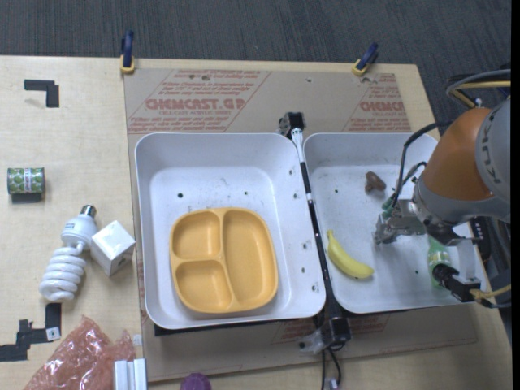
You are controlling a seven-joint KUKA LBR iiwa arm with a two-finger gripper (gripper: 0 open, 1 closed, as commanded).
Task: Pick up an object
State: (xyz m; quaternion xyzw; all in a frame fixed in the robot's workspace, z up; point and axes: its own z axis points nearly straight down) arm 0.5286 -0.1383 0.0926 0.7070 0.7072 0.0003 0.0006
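Nearest the lens, along the bottom edge: crumpled pink mesh bag (81, 352) on the table (73, 145), beside a spiral light bulb (67, 260) and small white cube (113, 247). Farther left, a green-labelled can (26, 182).

Left bin (154, 165): yellow divided plate (223, 260), lying flat. Right bin (341, 157): yellow banana (349, 257) near the dividing wall, curved, lying on its side; small brown lump (374, 182) toward the far side; green item (439, 259) near the right rim, partly hidden by the arm.

Tool (392, 226) down low inside the right bin, just right of the banana and apart from it. Nothing visibly gripped. Cannot tell how wide the opening stands; too dark and cluttered at that spot.

Banana the likely target, being closest. Probably light, fairly firm if a toy, smooth and somewhat slippery skin, prone to rolling on its curve. Best taken across the thick middle, squeezing the narrow width rather than along the length; tapered ends liable to slip out. Flat lie against the bin floor calls for a low approach.
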